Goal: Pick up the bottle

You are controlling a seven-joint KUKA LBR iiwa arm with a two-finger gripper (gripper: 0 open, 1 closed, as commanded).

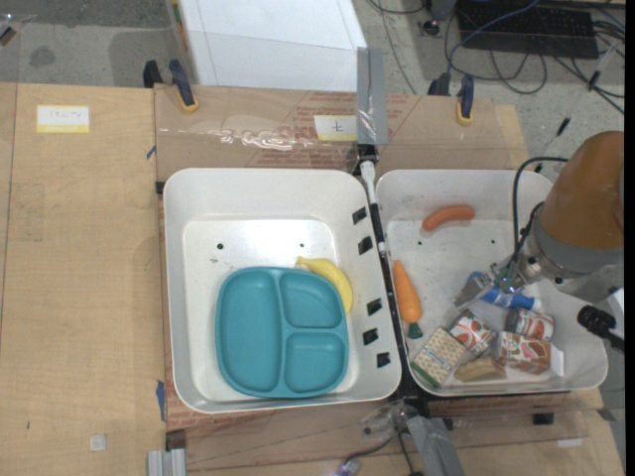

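Bottle (508, 298) lying on its side in right bin (446, 191), near the right wall; white body with blue parts, small, label unreadable. Touching or just beside a heap of small packets (491, 345) below it. Pincer (501, 281) low over the bottle's left end, fingers blurred against clutter; cannot tell whether apart, together or clamped. Arm (593, 211) cut off at the right edge, covering part of the bin. Carrot (407, 293) and sausage (448, 216) lying apart from the bottle. Teal tray (283, 332) partly hiding a banana (332, 276) in left bin (189, 266).
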